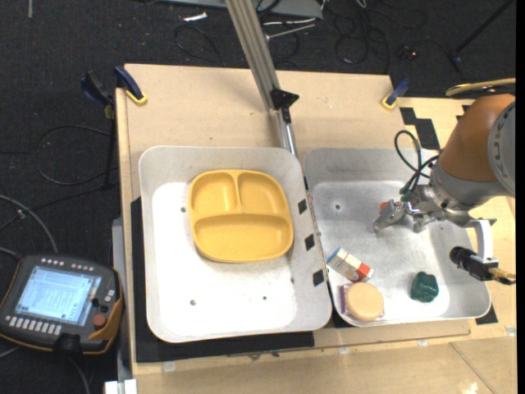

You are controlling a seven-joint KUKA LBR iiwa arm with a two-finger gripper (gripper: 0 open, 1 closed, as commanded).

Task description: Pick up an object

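My gripper (390,215) hangs over the middle of the right bin (344,179), fingers pointing left, with nothing visible between them. Near that bin's front edge lie a small white and orange box (348,263), a round tan bun-like object (364,301) and a dark green lump (424,286). All three sit below and in front of the gripper, apart from it. A yellow divided plate (241,214) rests in the left bin (164,245).
A slanted metal pole (254,43) crosses the back of the bench down to the seam between the bins. Blue and yellow clamps (130,85) hold the bench corners. A teach pendant (57,302) lies on the floor at left.
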